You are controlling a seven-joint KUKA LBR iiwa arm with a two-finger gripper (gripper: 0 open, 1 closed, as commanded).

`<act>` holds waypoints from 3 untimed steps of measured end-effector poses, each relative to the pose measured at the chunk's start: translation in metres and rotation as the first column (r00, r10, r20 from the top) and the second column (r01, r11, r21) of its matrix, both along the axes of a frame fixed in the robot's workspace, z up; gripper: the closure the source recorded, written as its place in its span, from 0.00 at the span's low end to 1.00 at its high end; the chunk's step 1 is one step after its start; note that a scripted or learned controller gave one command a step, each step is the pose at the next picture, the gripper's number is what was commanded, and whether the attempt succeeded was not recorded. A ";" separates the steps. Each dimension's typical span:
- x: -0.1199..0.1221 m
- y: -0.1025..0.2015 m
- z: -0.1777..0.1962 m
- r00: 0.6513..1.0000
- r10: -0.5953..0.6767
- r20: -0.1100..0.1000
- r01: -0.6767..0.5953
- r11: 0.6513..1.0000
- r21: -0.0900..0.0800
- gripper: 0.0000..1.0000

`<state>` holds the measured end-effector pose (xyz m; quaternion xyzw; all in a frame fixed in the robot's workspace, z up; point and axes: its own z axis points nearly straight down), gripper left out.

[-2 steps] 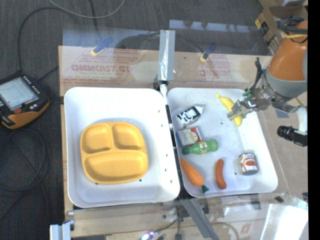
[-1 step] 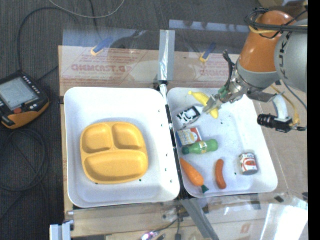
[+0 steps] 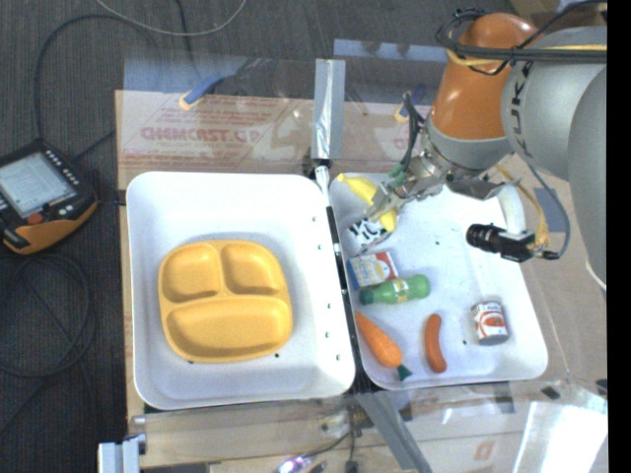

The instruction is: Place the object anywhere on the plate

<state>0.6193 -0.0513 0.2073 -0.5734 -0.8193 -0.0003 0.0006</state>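
Observation:
A yellow plate [image 3: 227, 299] with three compartments lies in the left bin [image 3: 148, 225]; nothing is on it. My gripper [image 3: 383, 205] reaches down into the back left corner of the right bin [image 3: 523, 353]. Its tip is just above a small black-and-white object [image 3: 367, 231] and a yellow banana-like piece [image 3: 355, 186], and hides part of the latter. Whether it touches either, I cannot tell.
Also in the right bin are a small carton [image 3: 373, 266], a green bottle [image 3: 395, 290], a carrot [image 3: 380, 341], a sausage [image 3: 434, 343] and a small can [image 3: 489, 321]. A divider wall [image 3: 337, 264] separates the bins. A handheld controller [image 3: 37, 193] sits on the floor at left.

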 end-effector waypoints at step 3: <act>-0.070 0.128 0.010 0.981 0.192 -0.002 -0.192 0.981 0.001 1.00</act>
